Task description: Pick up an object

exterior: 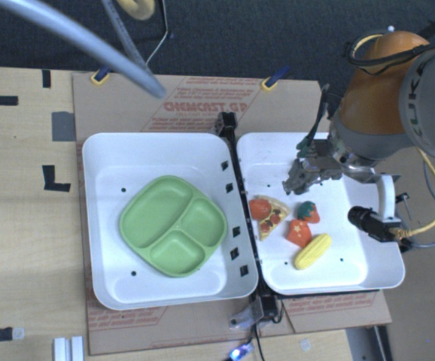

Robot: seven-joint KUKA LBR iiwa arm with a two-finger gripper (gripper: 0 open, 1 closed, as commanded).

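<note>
Two shallow white bins are sitting side by side on a cardboard sheet (202, 105) laid over the bench. The left bin (101, 201) is holding a green divided plate (174, 225) with three compartments, lying flat near the middle of the bin floor.

The right bin (375, 273) is holding the small toy food items, all grouped in its centre and lower half:
- A pizza slice (272, 219) is lying near the divider between the bins, with a small red-orange piece (260, 207) touching its upper left edge.
- A tomato with a green top (308, 212) is resting just right of the pizza slice.
- A red strawberry-like piece (299, 233) is lying just below the tomato.
- A yellow corn cob (312, 251) is lying tilted, just below and right of the red piece.

The arm is reaching in from the right, its orange band (379, 59) and grey wrist sitting over the upper right part of the right bin. The gripper (299, 180) is pointing down and to the left, hovering above the bin floor just above the tomato and up and right of the pizza slice. Nothing is showing between its fingers, and how far apart they are standing cannot be told from this angle. A black fitting (368, 221) is projecting from the arm over the right side of the bin
</note>
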